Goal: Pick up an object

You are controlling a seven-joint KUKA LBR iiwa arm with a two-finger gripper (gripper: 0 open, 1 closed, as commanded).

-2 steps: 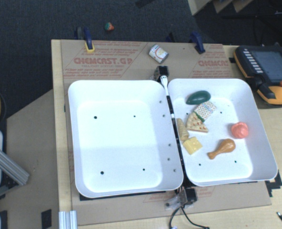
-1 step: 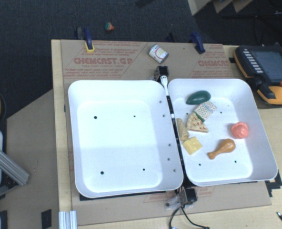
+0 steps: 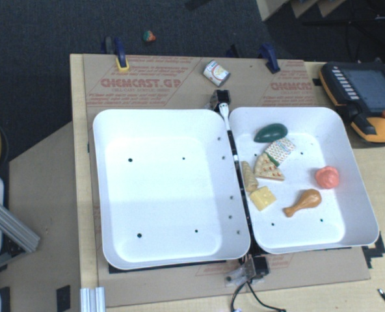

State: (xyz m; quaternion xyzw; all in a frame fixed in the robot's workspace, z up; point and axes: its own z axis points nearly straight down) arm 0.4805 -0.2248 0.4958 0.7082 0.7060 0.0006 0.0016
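Six-odd toys [image 3: 271,133], two bins [image 3: 108,174]

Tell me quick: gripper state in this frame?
Gripper: cannot be told from this frame. The toy drumstick and pink ball lie loose in the right bin.

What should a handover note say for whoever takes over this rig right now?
Arm and gripper: out of frame, state unknown.
Right bin: green oval piece, patterned wedge, cracker triangle, yellow cube, drumstick, pink ball.
Small wrapped item lies on the board behind the bins.
Done: nothing lifted.
Left: pick up any one object.
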